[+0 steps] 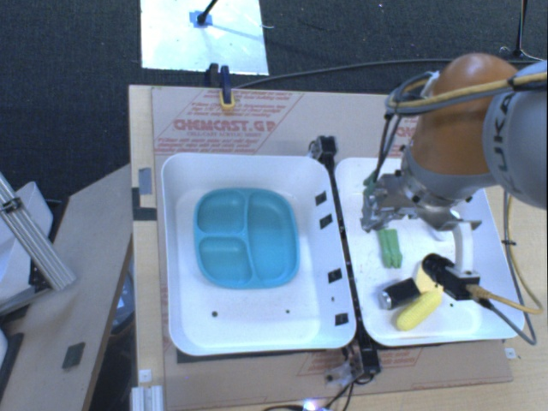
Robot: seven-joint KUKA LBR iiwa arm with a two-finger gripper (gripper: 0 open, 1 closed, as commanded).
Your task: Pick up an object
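One green block (390, 248) is seen just below the gripper (377, 217), its long axis running near-far in the right bin (488, 315); the gripper's state cannot be told.

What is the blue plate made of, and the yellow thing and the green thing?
The blue plate looks like smooth moulded plastic: even colour, soft sheen, three pressed sections. The yellow thing seems a plastic toy, perhaps a banana or corn; it is too blurred to tell. The green thing looks like matte plastic or foam, with ridges.

Grey arm (518, 135), orange band (467, 110), yellow cable, black lettering
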